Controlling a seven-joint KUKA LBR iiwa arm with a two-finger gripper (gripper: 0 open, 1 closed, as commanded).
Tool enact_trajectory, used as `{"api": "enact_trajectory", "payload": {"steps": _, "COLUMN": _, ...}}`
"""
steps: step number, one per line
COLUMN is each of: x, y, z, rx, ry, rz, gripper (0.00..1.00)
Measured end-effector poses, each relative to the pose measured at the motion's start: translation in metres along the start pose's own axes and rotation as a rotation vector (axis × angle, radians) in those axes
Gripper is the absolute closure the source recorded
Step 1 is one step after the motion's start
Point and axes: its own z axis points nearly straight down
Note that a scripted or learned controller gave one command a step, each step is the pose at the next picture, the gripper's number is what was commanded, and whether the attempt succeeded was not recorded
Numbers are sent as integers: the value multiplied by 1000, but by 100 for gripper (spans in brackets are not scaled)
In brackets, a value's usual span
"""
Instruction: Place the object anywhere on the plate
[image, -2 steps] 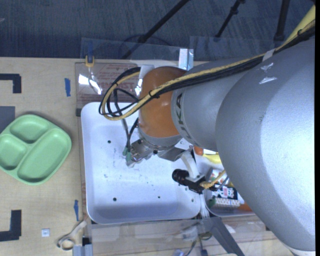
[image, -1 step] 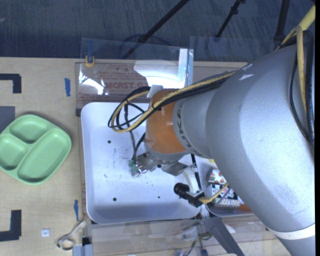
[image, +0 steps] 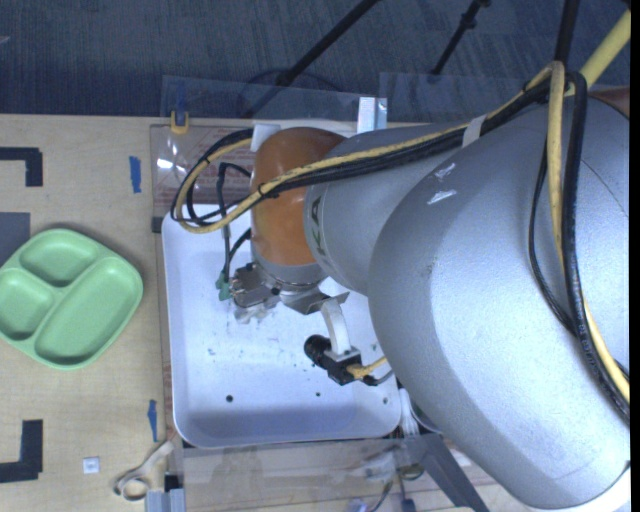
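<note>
A light green plate (image: 66, 296) with three compartments lies on the wooden bench at the far left, outside the bins. My gripper (image: 248, 296) points down into the white bin (image: 200, 400), low over its floor near the bin's middle left. The orange band (image: 285, 205) and the wide grey arm cover the bin's right half. A small green bit (image: 226, 288) shows at the gripper's left edge; I cannot tell whether it is a thing or part of the gripper.
Black and yellow cables (image: 205, 215) loop over the bin's back left corner. A black fitting with a yellow tip (image: 338, 362) hangs off the wrist over the bin floor. Dark specks dot the bin floor. A loop of beige cord (image: 135, 482) lies at the bench's front.
</note>
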Motion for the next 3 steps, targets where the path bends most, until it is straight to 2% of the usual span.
{"api": "enact_trajectory", "payload": {"steps": 1, "x": 15, "y": -61, "z": 28, "rx": 3, "ry": 1, "rz": 33, "gripper": 100}}
{"api": "enact_trajectory", "payload": {"steps": 2, "x": 15, "y": -72, "z": 37, "rx": -23, "ry": -1, "rz": -175, "gripper": 100}}
{"api": "enact_trajectory", "payload": {"steps": 3, "x": -8, "y": -82, "z": 37, "rx": -18, "ry": 11, "rz": 172, "gripper": 100}}
